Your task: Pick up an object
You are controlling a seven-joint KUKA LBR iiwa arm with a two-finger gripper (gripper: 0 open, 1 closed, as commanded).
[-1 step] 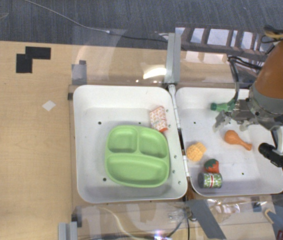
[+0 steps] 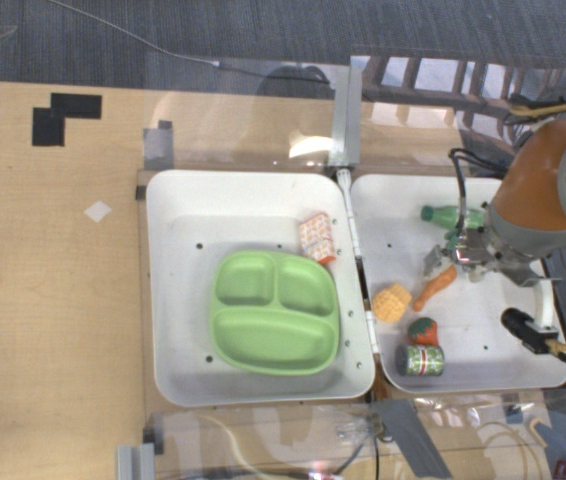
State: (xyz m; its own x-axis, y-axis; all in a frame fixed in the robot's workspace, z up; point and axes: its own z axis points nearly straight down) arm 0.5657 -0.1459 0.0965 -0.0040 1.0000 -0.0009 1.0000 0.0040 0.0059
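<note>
My tool [image 2: 455,258] hangs low in the right bin [image 2: 483,368], its tip just at the upper end of the carrot [image 2: 437,286]. I cannot tell from this angle how it is set, nor whether it touches the carrot.

The carrot lies flat on the bin floor, slanted, thick end toward me and thin end pointing down-left at the corn [image 2: 391,303], which sits close beside it. I judge it a light, stiff toy, smooth and tapered, so it would likely squirt out if pinched near the tip. I would take it across its thickest part, squarely over the long axis.

The bottle [image 2: 448,214] lies on its side just above my tool; round and slick, it would roll. The can [image 2: 424,359] near the front wall looks rigid and wide, with a small red piece [image 2: 422,330] touching its top.

The left bin [image 2: 173,368] holds a green tray [image 2: 275,313] and a small packet [image 2: 316,236] at its rim.
</note>
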